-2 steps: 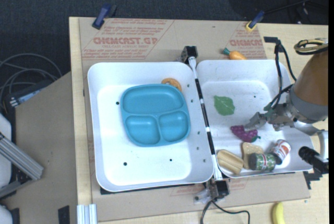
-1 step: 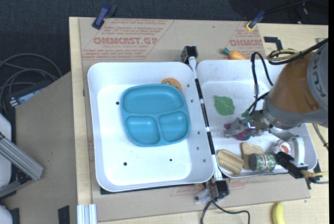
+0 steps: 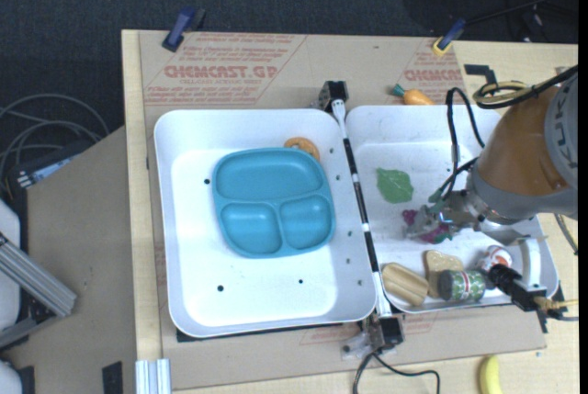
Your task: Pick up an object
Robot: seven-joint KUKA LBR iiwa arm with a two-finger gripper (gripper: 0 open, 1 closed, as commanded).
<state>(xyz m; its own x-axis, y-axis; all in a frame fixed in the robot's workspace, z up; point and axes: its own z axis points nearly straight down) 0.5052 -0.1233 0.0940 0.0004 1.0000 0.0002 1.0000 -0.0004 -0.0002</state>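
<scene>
At the near rim of the right bin (image 3: 432, 130) lie a tan bread roll (image 3: 404, 284), a small tan block (image 3: 442, 262) and a dark can (image 3: 462, 285) on its side, close together. Just beyond them the gripper (image 3: 441, 222) sits low over a small purple thing (image 3: 413, 219); whether it is wide, narrow or holding anything cannot be told. Farther back lies a green leaf (image 3: 395, 185). The left bin (image 3: 184, 227) holds a blue divided tray (image 3: 274, 201), with an orange ring (image 3: 301, 145) behind it.

A robotics lab: clamped cardboard-covered bench (image 3: 230, 61), loose cables (image 3: 46, 140), dark carpet.
</scene>
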